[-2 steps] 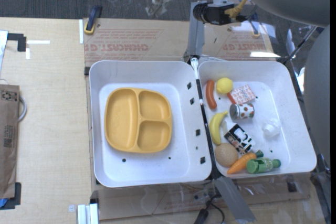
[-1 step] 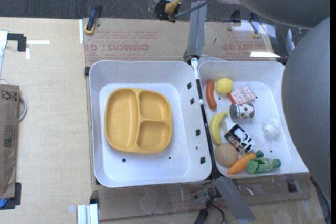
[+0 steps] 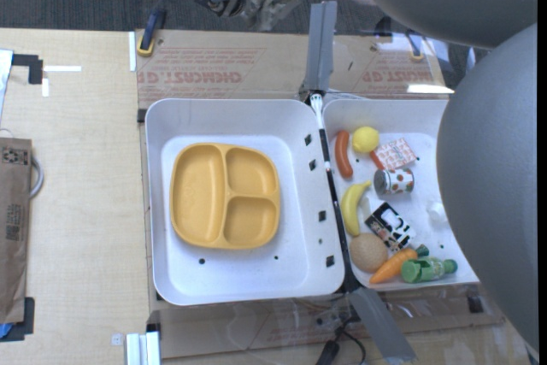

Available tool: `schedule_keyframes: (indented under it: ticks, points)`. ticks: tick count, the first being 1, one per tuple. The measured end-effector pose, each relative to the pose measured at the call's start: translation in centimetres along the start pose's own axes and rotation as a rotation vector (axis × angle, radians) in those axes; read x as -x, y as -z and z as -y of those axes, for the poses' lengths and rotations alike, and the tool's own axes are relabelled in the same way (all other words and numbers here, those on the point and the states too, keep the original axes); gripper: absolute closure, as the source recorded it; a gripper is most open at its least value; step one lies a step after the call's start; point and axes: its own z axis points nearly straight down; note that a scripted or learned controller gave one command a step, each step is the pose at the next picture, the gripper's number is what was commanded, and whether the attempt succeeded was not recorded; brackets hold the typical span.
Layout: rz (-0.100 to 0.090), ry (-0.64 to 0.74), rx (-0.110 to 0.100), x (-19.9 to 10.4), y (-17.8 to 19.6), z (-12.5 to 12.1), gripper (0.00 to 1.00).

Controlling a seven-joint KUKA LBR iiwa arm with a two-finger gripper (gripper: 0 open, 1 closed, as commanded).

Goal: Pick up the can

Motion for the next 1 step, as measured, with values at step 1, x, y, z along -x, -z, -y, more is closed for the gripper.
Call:
schedule_keyframes:
  ticks: [1]
  points:
    - [-0.001,-0.335,0.001,0.20,0.05,0.16,1.00]
